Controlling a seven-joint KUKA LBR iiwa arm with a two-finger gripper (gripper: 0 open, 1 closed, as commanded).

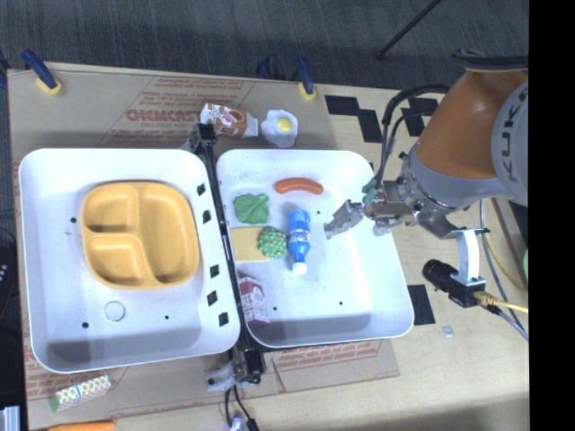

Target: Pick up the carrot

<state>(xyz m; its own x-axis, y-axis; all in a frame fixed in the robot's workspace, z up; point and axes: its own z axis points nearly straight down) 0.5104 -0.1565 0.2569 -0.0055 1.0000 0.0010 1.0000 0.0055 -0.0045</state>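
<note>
A slim orange-red rod with rounded ends [298,186], the most carrot-like item, lies across the far part of the right bin [359,277]. My gripper [340,220] hangs over the right side of that bin, a little to the right of and nearer than the rod, and apart from it. Nothing shows in its grasp. The arm's orange band [467,124] and grey wrist [422,200] reach in from the right.
The right bin also holds a green leaf [252,207], a broccoli piece [271,241], a blue bottle [298,237], a yellow slice [241,241] and a packet [252,300]. A yellow divided plate [141,233] sits in the left bin. An egg toy [281,127] lies beyond the bins.
</note>
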